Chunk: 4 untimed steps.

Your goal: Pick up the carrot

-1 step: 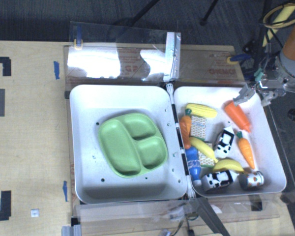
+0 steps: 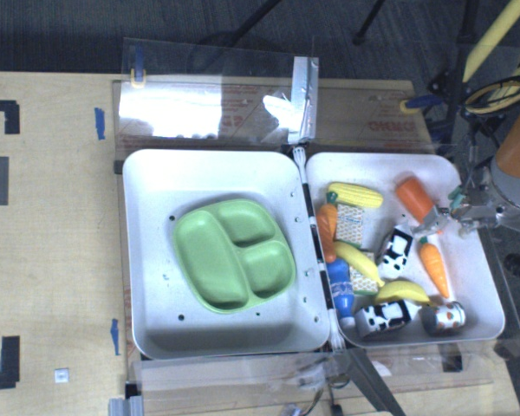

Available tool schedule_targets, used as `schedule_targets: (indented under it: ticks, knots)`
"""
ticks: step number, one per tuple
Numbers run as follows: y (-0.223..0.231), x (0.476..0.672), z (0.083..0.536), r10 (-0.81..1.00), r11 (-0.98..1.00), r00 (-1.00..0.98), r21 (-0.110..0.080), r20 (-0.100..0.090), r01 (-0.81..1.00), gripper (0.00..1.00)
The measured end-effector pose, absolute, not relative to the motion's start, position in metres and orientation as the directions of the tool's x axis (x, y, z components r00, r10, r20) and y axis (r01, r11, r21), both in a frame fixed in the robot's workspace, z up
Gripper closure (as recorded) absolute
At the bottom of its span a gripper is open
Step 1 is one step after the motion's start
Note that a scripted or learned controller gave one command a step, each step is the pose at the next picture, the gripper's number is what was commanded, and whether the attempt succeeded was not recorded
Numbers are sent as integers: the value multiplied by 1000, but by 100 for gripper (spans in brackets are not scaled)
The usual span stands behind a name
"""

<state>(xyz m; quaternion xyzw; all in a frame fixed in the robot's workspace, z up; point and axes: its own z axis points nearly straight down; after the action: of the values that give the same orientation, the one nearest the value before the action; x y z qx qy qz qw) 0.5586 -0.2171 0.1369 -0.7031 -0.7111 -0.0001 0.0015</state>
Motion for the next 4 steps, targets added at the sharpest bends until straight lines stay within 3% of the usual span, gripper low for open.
schedule_targets:
  ticks: [1,2,3,4]
  knots:
    - [-215,548,111,999,-34,34,23,8,999,0]
    - [-218,548,120,999,-38,38,25,-1,999,100]
    - [-214,549,120,999,-33,33,22,7,999,0]
    - [-211,531,105,992,124,-123,48,-10,991,0]
